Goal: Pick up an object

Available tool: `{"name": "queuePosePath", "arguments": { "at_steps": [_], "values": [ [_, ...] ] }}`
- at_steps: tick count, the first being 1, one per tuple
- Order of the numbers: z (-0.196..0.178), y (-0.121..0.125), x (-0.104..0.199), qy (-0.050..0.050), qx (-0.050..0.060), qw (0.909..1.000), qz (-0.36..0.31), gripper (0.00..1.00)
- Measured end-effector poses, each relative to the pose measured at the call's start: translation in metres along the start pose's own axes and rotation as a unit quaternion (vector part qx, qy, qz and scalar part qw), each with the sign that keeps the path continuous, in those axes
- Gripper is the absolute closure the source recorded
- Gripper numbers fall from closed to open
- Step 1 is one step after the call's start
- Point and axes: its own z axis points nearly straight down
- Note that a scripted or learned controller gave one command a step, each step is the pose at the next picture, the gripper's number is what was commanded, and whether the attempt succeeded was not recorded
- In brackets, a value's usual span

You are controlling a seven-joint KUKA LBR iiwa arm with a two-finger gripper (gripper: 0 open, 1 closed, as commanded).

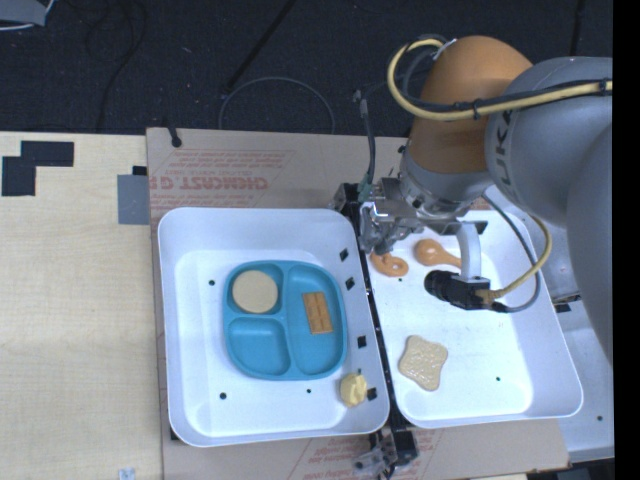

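Left bin [190,268]: blue compartment tray [285,320] held a round cracker [254,291] and a brown wafer [318,313]; a pale yellow lump [353,388] lay near the bin's lower right corner. Right bin [540,388]: pretzel [391,265] by the dividing edge, orange spoon-shaped piece [436,253], toast slice [423,362] with open floor around it. Gripper [384,226] hung over the upper left corner, just above the pretzel; grip state could not be told.

glossy blue plastic tray [262,353]
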Motion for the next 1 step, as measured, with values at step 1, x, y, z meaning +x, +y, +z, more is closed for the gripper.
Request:
{"name": "queuePosePath", "arguments": {
  "at_steps": [1],
  "values": [
    [-0.0012,0.0046,0.0442,0.000,-0.001,1.0000,0.000,1.00]
  ]
}}
